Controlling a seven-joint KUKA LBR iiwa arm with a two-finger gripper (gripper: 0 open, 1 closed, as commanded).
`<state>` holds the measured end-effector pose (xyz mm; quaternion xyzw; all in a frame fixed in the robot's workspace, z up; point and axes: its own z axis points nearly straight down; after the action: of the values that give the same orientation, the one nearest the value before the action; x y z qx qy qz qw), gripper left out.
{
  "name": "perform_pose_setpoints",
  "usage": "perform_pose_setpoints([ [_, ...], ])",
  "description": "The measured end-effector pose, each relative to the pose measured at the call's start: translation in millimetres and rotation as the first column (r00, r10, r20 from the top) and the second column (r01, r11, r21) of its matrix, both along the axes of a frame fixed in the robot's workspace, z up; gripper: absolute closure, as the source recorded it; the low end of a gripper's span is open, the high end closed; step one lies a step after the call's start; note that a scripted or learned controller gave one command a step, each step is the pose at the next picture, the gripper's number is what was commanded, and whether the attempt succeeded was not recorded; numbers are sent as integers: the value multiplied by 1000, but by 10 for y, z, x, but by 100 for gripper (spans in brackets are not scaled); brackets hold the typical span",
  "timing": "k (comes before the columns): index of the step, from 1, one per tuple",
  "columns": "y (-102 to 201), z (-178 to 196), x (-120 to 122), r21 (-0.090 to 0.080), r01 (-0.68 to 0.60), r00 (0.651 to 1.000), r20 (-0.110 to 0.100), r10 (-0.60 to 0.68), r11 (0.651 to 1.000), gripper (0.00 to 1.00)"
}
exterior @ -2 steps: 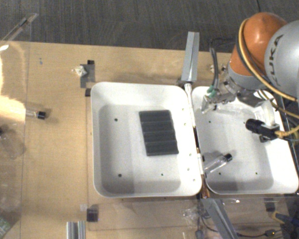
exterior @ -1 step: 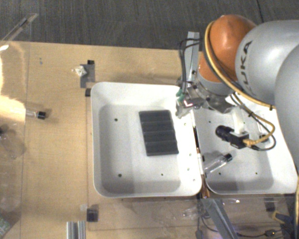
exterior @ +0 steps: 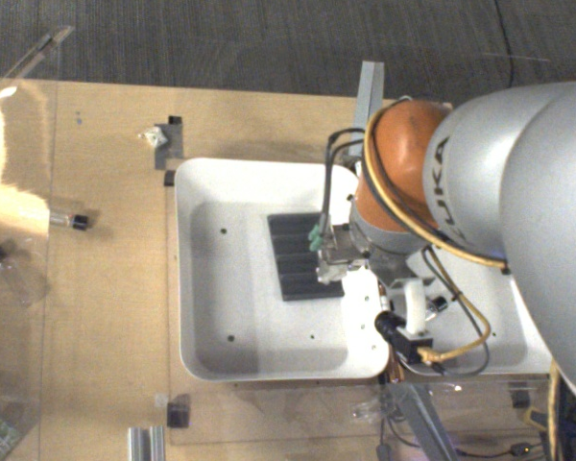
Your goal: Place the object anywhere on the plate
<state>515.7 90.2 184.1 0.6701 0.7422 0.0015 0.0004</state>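
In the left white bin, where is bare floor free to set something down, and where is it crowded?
Free: the bin floor between its left wall and the dark ridged plate, and the strip between the plate and the near wall. Crowded: the plate's right edge, where the hand and the grey arm hang over it.

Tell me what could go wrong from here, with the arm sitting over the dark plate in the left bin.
1. The gripper sits at the right edge of the dark plate, so a release here could land on the bin floor.
2. The arm hides the fingers and any object, so a failed grasp would go unnoticed.
3. Loose cables hang near the bin wall and might snag.
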Motion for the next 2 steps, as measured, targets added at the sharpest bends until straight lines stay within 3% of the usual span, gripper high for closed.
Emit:
perform_pose_setpoints([
  [1,452,235,482,-3,-458,889,4,458,889,100],
  [2,1174,305,621,-2,-437,900,3,437,900,100],
])
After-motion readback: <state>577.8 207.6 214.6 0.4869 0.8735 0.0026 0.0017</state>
